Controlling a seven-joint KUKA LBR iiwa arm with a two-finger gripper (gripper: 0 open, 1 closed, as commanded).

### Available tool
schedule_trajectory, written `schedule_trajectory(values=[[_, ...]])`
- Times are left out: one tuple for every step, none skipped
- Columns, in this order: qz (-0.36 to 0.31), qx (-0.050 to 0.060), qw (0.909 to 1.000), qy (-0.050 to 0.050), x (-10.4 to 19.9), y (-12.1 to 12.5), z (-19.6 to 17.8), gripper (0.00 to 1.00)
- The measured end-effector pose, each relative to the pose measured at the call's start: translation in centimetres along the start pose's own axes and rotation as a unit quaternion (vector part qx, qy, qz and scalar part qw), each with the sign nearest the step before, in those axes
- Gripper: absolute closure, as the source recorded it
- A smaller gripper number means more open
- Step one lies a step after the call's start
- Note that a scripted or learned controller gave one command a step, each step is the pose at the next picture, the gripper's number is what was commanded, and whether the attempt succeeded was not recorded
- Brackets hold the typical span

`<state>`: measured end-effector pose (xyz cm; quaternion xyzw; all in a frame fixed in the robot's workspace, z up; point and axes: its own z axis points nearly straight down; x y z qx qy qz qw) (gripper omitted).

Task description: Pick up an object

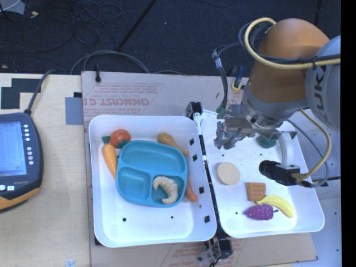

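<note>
My gripper (pixel 226 142) hangs over the back left part of the right bin (pixel 311 218), just above a round beige biscuit (pixel 228 173). Nothing shows in its grasp. Nearer the front of that bin lie a square cracker (pixel 255 191), a yellow banana (pixel 280 205) and a purple bunch of grapes (pixel 260 212). A teal object (pixel 267 142) is partly hidden under the wrist. The grey arm with its orange band (pixel 292 40) covers the bin's back right.
The left bin (pixel 105 216) holds a blue divided plate (pixel 146 168) with a shrimp (pixel 167 188) in it, a tomato (pixel 119 137), a carrot (pixel 109 158) and two orange pieces (pixel 171 142) along its right wall. A black cable fitting (pixel 278 172) lies over the right bin. A control pendant (pixel 16 157) sits at the far left.
</note>
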<state>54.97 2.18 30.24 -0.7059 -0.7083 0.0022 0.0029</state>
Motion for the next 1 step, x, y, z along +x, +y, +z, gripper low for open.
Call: schedule_trajectory(values=[[0.000,-0.007,1.0000,0.000,1.85,2.15,-8.26,1.00]])
